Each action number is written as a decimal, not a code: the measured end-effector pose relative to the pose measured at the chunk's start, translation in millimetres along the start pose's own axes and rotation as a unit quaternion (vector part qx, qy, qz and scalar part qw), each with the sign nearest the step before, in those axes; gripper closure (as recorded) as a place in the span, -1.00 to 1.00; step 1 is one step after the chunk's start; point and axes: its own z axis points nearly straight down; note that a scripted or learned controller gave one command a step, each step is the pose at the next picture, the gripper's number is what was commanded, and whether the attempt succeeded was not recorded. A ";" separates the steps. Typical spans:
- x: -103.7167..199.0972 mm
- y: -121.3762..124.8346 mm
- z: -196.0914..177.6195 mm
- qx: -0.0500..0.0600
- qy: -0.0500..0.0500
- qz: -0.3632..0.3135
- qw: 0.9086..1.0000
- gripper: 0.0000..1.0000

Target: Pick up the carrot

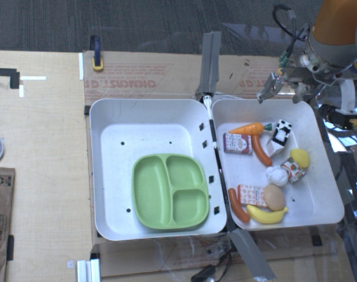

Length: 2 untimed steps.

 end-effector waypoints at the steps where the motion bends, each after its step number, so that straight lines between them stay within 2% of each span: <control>1: -4.9 -3.2 174.9 -0.001 0.000 0.044 0.999 -1.00; 2: -6.1 -3.2 165.6 -0.001 0.000 0.046 0.999 1.00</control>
